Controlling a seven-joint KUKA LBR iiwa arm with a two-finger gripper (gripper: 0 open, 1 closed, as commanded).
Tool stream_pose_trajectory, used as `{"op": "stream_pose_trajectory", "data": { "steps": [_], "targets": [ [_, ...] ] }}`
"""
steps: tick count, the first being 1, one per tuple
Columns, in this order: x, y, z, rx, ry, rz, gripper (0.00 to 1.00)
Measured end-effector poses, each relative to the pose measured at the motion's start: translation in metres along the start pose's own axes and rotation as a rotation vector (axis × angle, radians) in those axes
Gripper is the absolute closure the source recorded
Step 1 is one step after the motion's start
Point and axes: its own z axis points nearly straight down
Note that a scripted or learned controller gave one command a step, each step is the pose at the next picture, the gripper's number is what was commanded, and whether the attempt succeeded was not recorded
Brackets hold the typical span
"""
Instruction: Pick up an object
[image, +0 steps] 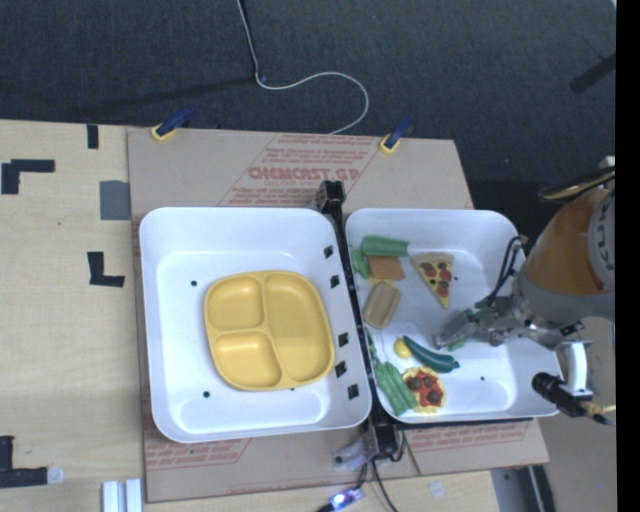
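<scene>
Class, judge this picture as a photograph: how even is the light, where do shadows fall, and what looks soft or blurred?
Camera view: light is even and diffuse; the yellow plate casts a faint shadow in the left bin; small toy foods in the right bin look soft; the gripper is slightly blurred.

A dark green cucumber-shaped toy (431, 355) lies flat in the right bin, slanted, just below and left of the jaws. A pizza slice (435, 276) lies above them. A tan bread piece (381, 303) lies well to their left, beside a brown slab (385, 267).
</scene>
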Motion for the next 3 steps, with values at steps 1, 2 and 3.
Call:
{"op": "stream_pose_trajectory", "data": {
  "steps": [1,2,3],
  "targets": [
    [-0.001,0.001,-0.013,-0.003,-0.002,0.0,1.0],
    [0.002,0.012,-0.065,-0.004,0.0,0.0,1.0],
    [0.003,0.016,-0.107,-0.003,0.001,0.0,1.0]
  ]
}}
